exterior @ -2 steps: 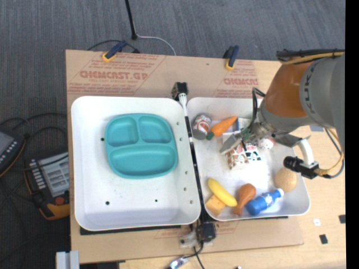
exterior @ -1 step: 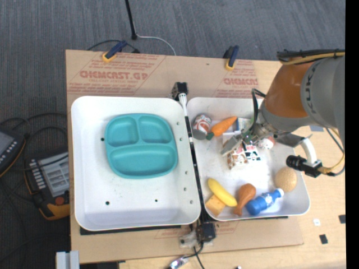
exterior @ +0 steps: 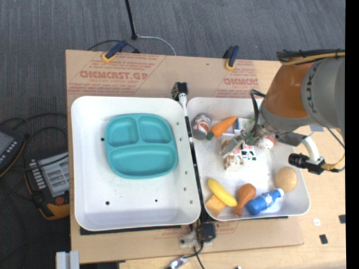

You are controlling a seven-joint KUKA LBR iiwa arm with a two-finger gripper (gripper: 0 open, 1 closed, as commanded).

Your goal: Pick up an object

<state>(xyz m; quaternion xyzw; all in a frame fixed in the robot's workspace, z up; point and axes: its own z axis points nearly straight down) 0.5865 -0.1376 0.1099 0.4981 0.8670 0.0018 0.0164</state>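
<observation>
There are two white bins (exterior: 84, 206), one teal divided plate (exterior: 141, 145), one toy carrot (exterior: 222, 126), one banana (exterior: 221, 192), one egg (exterior: 285, 179), one drumstick (exterior: 244, 195), one blue bottle (exterior: 263, 202), one small can (exterior: 201, 125) and two clamps (exterior: 114, 51).

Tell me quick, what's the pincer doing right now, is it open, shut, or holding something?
Pincer: down in the right shallow white plastic bin among the toys; open or shut cannot be told from this view.
</observation>
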